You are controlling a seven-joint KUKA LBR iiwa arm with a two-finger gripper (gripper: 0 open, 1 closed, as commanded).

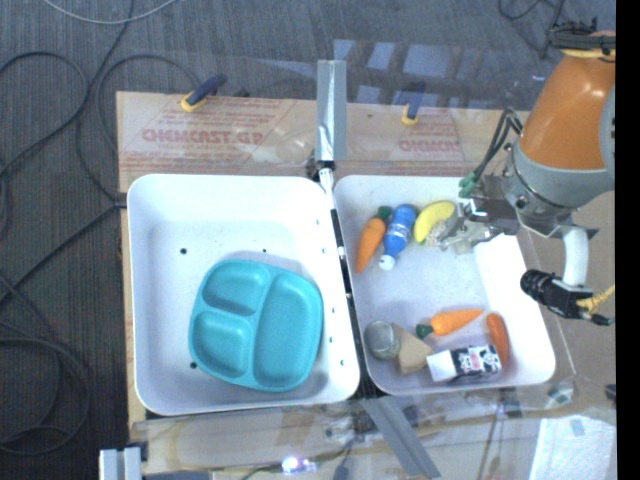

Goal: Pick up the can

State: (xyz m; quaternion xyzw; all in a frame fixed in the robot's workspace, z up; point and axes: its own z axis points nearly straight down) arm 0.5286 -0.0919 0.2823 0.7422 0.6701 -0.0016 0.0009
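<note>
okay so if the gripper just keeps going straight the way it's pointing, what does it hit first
Probably the yellow banana: the gripper points toward the view's left, right beside it. Its height is unclear, so it might pass above.

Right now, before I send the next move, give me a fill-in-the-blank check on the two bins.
1. The teal tray lies in the ____ bin.
2. The blue bottle lies between a carrot and the ____.
3. The can lies near the right bin's ____ edge.
4. The gripper hovers right beside the ____.

Missing words: left; banana; front; banana
</note>
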